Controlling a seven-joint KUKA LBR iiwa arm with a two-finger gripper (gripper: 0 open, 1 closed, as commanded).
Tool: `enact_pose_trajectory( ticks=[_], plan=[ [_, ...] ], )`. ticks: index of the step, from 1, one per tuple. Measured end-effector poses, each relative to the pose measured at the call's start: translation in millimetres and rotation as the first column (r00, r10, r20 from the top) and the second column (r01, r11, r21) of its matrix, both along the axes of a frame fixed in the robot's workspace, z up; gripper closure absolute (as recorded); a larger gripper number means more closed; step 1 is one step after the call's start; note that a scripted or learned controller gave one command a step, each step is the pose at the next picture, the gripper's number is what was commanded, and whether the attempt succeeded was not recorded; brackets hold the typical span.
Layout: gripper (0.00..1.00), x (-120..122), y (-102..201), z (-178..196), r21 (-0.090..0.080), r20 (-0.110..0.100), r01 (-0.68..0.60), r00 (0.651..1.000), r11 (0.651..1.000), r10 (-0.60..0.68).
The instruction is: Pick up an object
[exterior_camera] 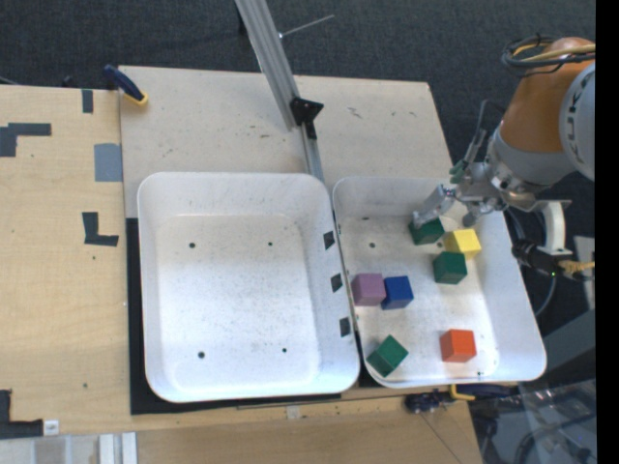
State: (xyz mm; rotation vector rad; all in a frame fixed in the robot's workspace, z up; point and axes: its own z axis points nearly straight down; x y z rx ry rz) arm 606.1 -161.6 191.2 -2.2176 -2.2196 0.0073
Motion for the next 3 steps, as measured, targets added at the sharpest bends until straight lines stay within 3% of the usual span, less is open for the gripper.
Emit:
enact_pose_trajectory(
  ticks=[1, 2, 3],
  plan=[
    [0.0, -8, 0, -63, 0.001, -0.002, 0.0, 1.0, 1.0, 0.0],
    [0.0, -10, 1, -102, 0.0, 0.001, -0.001, 1.0, 1.0, 0.001],
    [1.0, -8, 2, -90, 0.001, 0.004, -0.002, 1.0, 1.0, 0.002]
  ],
)
